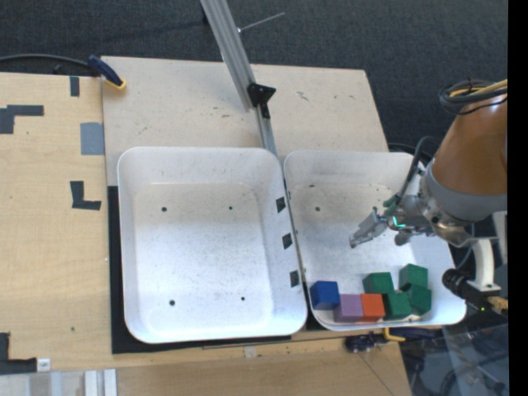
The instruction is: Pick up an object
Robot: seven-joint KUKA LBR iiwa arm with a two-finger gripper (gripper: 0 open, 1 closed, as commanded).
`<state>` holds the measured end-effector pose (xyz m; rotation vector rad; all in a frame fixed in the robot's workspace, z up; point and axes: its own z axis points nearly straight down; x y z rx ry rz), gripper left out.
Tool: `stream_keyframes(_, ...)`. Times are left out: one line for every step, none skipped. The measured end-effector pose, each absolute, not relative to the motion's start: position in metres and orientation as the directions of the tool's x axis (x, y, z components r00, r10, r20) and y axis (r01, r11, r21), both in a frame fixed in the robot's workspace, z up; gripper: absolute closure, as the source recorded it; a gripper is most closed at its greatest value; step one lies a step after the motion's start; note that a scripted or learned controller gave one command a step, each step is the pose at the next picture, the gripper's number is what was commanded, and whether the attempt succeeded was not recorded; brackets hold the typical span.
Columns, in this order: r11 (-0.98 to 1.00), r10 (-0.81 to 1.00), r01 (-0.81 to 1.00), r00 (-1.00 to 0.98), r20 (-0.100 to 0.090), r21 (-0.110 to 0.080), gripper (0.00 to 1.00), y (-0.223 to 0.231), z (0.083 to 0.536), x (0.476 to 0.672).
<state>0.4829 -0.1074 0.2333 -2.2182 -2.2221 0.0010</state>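
The hand (367, 231) hangs over the right bin (346, 172), above its bare middle; whether it is open or closed I cannot tell. The blocks (375, 297) crowd the bin's near edge, probably slid there, so none lies under it.

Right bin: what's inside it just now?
In the right bin, blocks crowd the near edge: blue, purple, orange and several green. The gripper hangs above the floor. The arm covers the bin's right side.
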Motion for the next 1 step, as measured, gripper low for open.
stream_keyframes(0.000, 1.000, 1.000, 0.000, 0.001, -0.006, 0.00, -0.1053, 0.1898, 0.4835)
